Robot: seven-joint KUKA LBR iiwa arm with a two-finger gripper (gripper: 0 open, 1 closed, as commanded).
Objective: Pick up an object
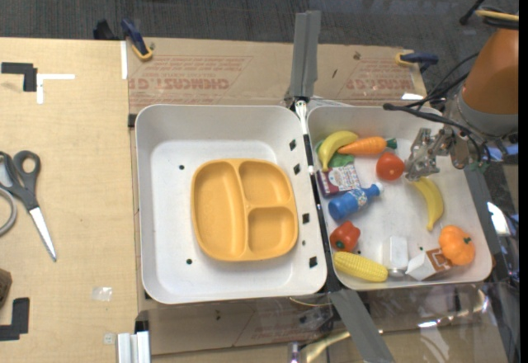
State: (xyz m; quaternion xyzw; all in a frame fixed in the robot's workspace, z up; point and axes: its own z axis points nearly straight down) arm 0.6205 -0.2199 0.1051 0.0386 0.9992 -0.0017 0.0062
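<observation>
Camera view. Right bin point(483, 213): toy foods lay loose and jumbled, apparently as picking stock, among them a tomato point(389, 166), carrot point(363, 145), two bananas point(431, 201), corn point(360, 267) and blue bottle point(353, 200). Left bin point(157, 213): a yellow divided plate point(244, 209). The arm entered from the right, wrist angled down; gripper point(423, 157) hung between tomato and banana, nothing visibly held, its spread perhaps narrow but not determinable.
</observation>
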